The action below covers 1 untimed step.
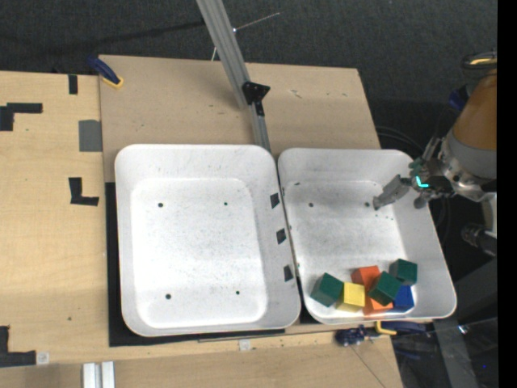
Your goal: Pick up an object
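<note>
Several small blocks lie clustered in the near corner of the right bin [323, 176]: a dark green block [328, 288], a yellow block [353, 296], an orange block [367, 276], two more green blocks [388, 286] [405, 270] and a blue block [405, 299]. My gripper [401, 198] hangs over the bin's right side, well behind the cluster. Its fingers [387, 194] are spread open with nothing between them.
The left bin [129, 168] stands beside the right one, with their rims touching at the middle. A slanted metal pole [230, 47] rises from behind the bins. The wooden bench [48, 136] extends to the left, marked with black tape.
</note>
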{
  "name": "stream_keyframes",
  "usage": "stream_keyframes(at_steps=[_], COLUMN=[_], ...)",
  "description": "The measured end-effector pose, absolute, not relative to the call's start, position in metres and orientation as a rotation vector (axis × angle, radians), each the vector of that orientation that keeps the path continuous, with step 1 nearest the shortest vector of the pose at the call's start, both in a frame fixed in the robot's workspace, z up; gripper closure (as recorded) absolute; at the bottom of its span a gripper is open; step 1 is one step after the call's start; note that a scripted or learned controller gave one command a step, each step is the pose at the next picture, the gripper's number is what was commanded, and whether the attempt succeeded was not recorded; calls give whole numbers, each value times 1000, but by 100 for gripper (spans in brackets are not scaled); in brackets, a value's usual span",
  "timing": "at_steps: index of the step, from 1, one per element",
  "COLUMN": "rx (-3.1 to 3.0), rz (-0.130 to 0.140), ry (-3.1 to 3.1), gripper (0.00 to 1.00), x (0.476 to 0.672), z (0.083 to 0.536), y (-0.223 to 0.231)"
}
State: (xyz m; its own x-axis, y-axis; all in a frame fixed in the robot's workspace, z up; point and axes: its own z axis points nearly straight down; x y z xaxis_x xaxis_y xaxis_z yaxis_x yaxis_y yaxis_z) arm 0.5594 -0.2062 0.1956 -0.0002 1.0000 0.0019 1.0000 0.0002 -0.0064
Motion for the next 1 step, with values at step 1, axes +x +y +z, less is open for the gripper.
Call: stream_keyframes(at_steps=[1], rx=[-2219], rz=[1], ry=[-2223], gripper=[0], x=[561], z=[199], y=[-206])
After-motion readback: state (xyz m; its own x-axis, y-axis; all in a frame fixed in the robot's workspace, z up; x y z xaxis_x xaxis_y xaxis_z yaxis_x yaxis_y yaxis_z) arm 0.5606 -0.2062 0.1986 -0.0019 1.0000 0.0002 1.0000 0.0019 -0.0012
